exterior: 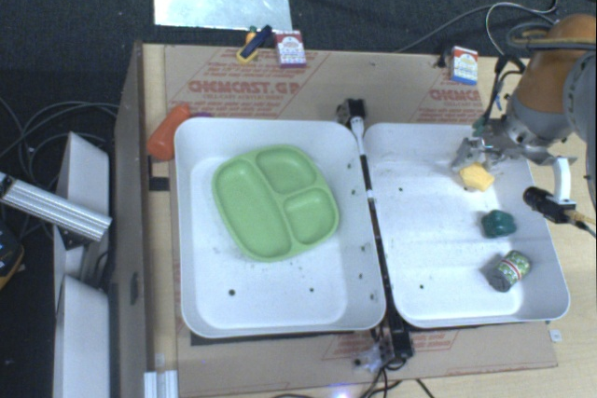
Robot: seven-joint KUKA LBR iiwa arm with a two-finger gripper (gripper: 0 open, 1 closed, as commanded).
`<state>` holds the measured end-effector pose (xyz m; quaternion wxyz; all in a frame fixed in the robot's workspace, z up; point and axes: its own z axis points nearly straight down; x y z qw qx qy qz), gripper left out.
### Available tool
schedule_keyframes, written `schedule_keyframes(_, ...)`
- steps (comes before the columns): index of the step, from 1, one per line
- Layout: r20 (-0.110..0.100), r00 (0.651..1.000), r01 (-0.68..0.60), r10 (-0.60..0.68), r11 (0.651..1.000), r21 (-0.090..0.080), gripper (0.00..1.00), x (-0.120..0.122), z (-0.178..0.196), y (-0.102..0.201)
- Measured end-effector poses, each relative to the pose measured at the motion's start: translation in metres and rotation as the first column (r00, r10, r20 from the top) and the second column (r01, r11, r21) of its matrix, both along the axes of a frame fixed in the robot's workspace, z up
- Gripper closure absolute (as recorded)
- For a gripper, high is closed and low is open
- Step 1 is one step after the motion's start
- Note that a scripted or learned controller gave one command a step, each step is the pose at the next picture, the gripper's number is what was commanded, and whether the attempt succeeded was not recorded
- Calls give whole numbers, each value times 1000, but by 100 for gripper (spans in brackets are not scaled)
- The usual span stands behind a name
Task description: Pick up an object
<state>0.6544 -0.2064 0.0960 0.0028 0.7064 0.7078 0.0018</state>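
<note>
In the right bin point(420, 238) lie three objects: a yellow block point(478, 178) near the far right, a dark green lump point(498, 223) below it, and a small can point(507, 270) with a green and grey label toward the near right corner. My gripper point(473, 150) hangs just above and left of the yellow block, its metal fingers pointing down-left toward the bin floor. Nothing shows between the fingers. The arm's grey body and orange band point(550, 33) rise at the right edge.
The left bin point(215, 294) holds a green divided plate point(275, 200). An orange object point(168, 131) lies at the left bin's far-left corner. Two small red-and-white boxes point(291, 48) point(464, 65) and a yellow-black tool point(254, 43) sit on the cardboard behind the bins.
</note>
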Motion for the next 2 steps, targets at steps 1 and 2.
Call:
schedule_keyframes(1, -2, 1000, -3, 3, 1000, 2, 100, -20, 53, 46)
schedule_keyframes(2, -4, 1000, -3, 3, 1000, 2, 100, -49, 97, 96)
